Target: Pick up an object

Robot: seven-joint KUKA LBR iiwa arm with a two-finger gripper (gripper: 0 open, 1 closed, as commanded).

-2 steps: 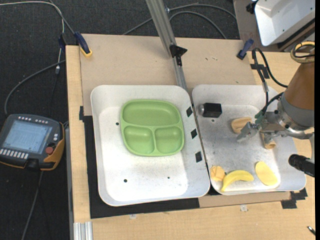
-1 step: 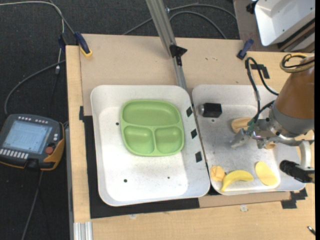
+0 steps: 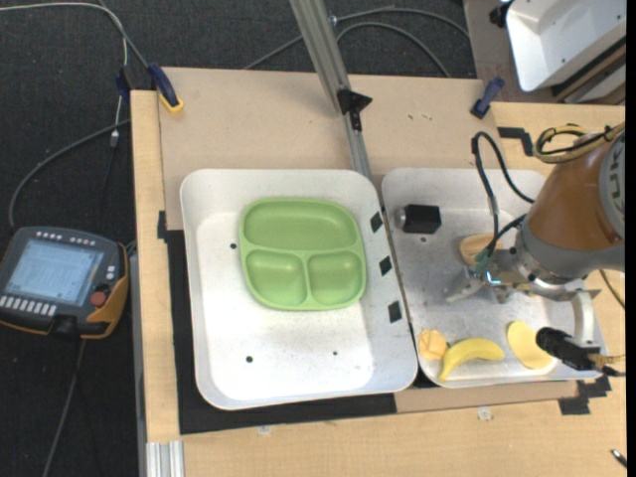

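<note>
The right bin (image 3: 437, 192) holds several small objects. A yellow banana (image 3: 472, 354) lies near its front edge, with a small yellow chunk (image 3: 430, 343) to its left and a pale yellow slice (image 3: 526, 345) to its right. A black block (image 3: 421, 218) sits near the back left corner. A tan piece (image 3: 475, 246) shows just behind the gripper. My gripper (image 3: 475, 284) hangs low over the middle of the right bin, under the orange wrist band (image 3: 581, 202). It is above and behind the banana, and I see nothing clearly held.
The left bin (image 3: 209, 296) carries a green divided plate (image 3: 301, 252). A metal pole (image 3: 333, 63) slants up from between the bins. Black cables (image 3: 487, 172) loop over the right bin's back. A teach pendant (image 3: 60, 281) lies off the bench at the left.
</note>
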